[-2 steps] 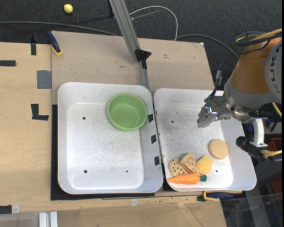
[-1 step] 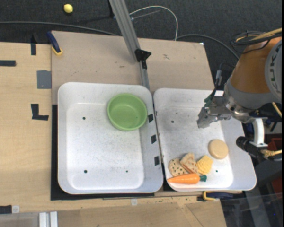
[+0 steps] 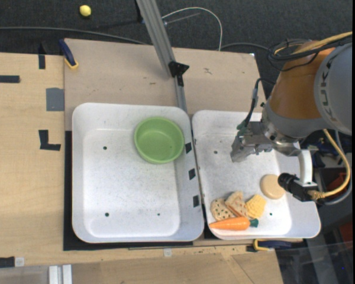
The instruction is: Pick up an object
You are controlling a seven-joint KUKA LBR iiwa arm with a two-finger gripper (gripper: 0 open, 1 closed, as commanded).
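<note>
Camera view: my gripper [image 3: 244, 149] sits in the right half of the frame, over the upper middle of the right bin [image 3: 216, 129]. The fingers are dark and blur into each other from this angle, so I cannot tell how far apart they are. Nothing visibly between them. My arm [image 3: 302, 93] covers the bin's upper right corner and right wall, and runs out of frame at the right. A cable and black fitting hide part of the bin's right side near the round piece.

Containers: 2 white bins, touching side by side. The left bin [image 3: 92, 218] holds 1 green bowl [image 3: 159, 139], upright, in its upper right part, near the shared wall. The right bin holds a cluster at its lower edge: an orange carrot [image 3: 229, 223] lying along the bottom wall, a waffle-patterned cracker [image 3: 220, 209] just above it, a tan wedge [image 3: 236, 203] beside that, a yellow corn piece [image 3: 255, 206] touching the wedge. A tan round piece [image 3: 272, 187] lies apart, further right, below and right of my gripper.

Room: right bin's left and middle floor is bare under my gripper. The cluster hugs the bottom wall. A grey pole [image 3: 157, 28] slants down from the top to the bins' shared upper edge.
</note>
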